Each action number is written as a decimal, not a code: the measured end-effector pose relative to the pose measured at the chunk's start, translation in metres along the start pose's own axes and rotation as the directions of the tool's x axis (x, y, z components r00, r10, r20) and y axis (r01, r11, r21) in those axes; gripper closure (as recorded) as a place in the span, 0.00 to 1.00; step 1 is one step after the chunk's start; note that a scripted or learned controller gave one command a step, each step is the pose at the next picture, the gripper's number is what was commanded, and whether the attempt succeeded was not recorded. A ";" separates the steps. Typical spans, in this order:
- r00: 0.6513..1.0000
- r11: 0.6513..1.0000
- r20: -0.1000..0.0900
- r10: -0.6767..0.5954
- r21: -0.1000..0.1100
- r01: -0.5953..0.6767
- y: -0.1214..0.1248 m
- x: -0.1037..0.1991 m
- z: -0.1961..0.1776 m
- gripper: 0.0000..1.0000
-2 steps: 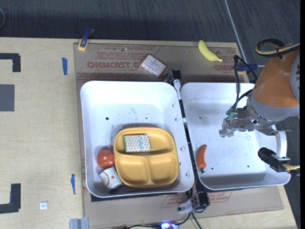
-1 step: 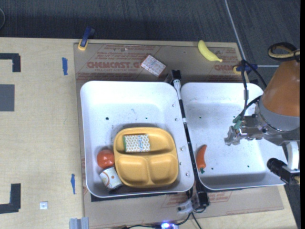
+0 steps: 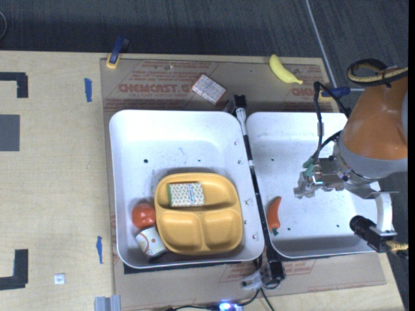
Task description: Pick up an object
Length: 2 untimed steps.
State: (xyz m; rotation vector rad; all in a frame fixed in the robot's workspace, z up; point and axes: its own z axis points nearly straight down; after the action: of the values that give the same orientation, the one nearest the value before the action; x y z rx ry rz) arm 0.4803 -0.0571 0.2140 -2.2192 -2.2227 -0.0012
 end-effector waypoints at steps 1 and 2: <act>1.000 1.000 0.002 0.000 -0.003 0.000 0.000 0.004 -0.026 1.00; 1.000 1.000 0.000 0.002 0.001 -0.002 -0.001 0.006 -0.011 1.00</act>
State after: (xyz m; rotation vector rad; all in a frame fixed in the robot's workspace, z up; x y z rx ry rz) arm 0.4795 -0.0514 0.2249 -2.2205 -2.2207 0.0005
